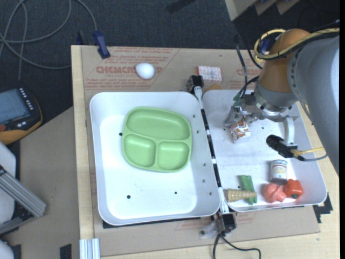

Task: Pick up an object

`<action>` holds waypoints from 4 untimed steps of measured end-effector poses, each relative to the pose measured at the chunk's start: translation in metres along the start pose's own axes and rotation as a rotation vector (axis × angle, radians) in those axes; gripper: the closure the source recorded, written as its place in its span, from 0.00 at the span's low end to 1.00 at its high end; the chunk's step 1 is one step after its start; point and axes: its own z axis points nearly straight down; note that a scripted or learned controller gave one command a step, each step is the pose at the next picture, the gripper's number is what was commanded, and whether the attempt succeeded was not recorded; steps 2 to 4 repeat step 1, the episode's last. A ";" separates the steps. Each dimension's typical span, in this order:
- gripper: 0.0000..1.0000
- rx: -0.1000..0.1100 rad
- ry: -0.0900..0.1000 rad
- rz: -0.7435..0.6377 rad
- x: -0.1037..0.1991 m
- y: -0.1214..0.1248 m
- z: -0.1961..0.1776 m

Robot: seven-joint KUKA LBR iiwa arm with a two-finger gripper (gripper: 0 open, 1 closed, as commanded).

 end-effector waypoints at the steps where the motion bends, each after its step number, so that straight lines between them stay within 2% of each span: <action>1: 1.00 0.004 0.004 0.001 0.090 -0.056 -0.089; 4: 1.00 0.004 0.004 0.001 0.090 -0.056 -0.089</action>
